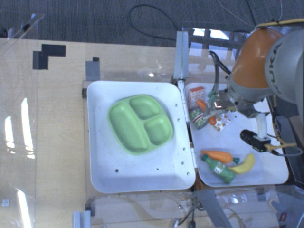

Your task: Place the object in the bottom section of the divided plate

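Pale wood makes up the table (47, 141) you are looking down on, with dark grey carpet beyond its far edge and two shallow white bins side by side. Your left white bin (137, 179) holds the light green divided plate (140, 123), three sections, all bare plastic, sitting roughly in the bin's middle. Your right white bin (270, 172) carries the loose items: a small white and red carton (195, 97) near the far left corner, a green packet (196, 117) just in front of it, a small white and orange wrapper (221, 123) beside that, and toward the near edge an orange toy carrot (218, 156), a green bottle (220, 169) and a yellow banana (244, 164) lying close together. You see the grey arm with its orange band (254, 61) reach in from the right, and the pincer (219, 103) hangs over the far cluster, above a small orange piece (203, 105) between carton and packet. Whether the pincer is clenched or released, you cannot tell from here; its tips are hidden under the wrist. A black cylindrical part (251, 140) juts out below the arm.
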{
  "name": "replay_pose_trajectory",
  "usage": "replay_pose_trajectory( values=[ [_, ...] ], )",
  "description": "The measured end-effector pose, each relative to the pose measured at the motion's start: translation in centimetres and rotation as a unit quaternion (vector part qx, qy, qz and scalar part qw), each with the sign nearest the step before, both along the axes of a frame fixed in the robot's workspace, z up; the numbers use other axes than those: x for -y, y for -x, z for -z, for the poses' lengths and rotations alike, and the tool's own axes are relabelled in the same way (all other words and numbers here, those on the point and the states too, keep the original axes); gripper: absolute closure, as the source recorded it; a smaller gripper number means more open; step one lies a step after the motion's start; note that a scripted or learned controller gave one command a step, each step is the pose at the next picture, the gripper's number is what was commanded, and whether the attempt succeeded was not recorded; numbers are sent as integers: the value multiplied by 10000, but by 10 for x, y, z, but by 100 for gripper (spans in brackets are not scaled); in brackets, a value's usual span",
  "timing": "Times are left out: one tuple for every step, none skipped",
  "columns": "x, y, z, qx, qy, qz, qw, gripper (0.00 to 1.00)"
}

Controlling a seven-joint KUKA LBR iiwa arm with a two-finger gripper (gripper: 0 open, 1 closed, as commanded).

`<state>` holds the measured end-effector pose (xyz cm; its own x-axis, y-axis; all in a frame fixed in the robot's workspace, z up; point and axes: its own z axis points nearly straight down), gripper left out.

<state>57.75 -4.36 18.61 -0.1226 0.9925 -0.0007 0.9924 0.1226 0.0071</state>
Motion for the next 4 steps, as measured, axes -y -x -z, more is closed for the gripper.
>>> replay_pose_trajectory(
  values=[
    [-81,-30,1,-13,-1,-336,9994,100],
    [-140,-41,0,-4,0,-825,9966,100],
    [-234,-50,45,-18,-6,-439,9990,100],
    [-233,-50,44,-16,-2,-441,9990,0]
  ],
)
